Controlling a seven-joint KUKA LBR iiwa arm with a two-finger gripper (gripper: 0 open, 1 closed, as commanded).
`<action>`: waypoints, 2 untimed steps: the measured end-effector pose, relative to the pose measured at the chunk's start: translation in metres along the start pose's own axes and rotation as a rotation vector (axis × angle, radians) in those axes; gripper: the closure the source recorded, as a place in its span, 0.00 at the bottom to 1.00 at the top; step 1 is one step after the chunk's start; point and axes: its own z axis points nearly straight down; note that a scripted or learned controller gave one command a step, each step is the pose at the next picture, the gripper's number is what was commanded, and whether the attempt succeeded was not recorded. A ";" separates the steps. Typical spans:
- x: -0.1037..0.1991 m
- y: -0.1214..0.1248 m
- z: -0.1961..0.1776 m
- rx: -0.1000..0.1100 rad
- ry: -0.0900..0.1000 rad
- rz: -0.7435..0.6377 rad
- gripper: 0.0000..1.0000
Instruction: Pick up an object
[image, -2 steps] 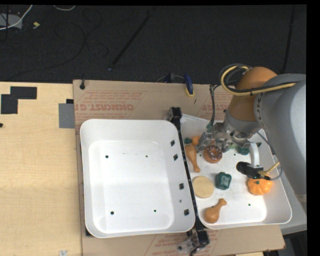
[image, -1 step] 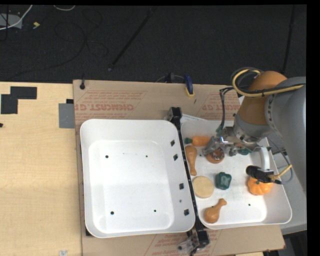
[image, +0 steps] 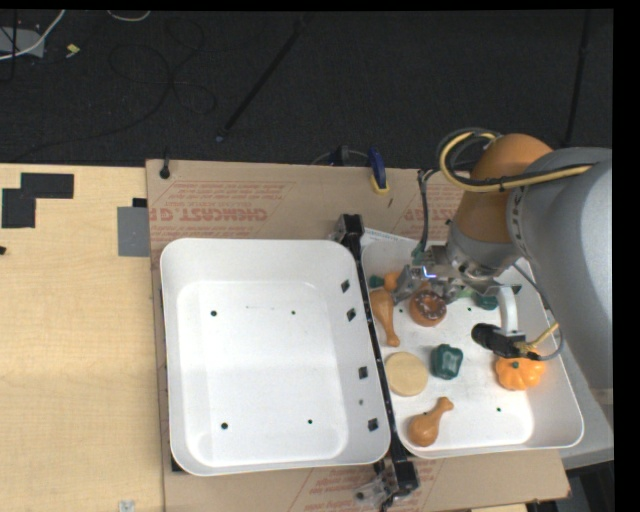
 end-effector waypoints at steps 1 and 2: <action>0.001 -0.001 -0.009 0.005 0.009 0.001 1.00; 0.070 0.001 -0.105 -0.003 0.012 -0.006 1.00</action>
